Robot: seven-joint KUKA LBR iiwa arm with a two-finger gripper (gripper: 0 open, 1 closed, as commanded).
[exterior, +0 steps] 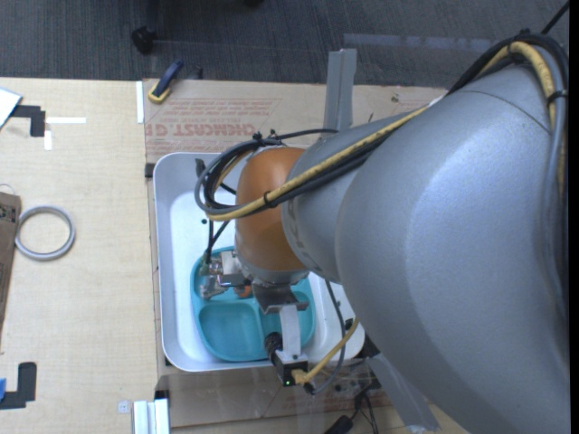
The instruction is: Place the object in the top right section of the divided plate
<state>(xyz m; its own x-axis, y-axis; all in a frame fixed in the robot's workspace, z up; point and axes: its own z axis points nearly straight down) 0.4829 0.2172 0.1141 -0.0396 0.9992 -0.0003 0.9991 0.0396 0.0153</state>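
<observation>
The object cannot be made out beneath the arm, so its handling is unjudged. Over the blue divided plate [237, 333], the end effector [220, 277] state cannot be told.

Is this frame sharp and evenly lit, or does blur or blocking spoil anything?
Camera view: lighting even, no harsh glare; the arm, close to the lens, looks soft and covers most of the white bin; the blue divided plate is partly hidden; the tape roll reads sharp.
</observation>
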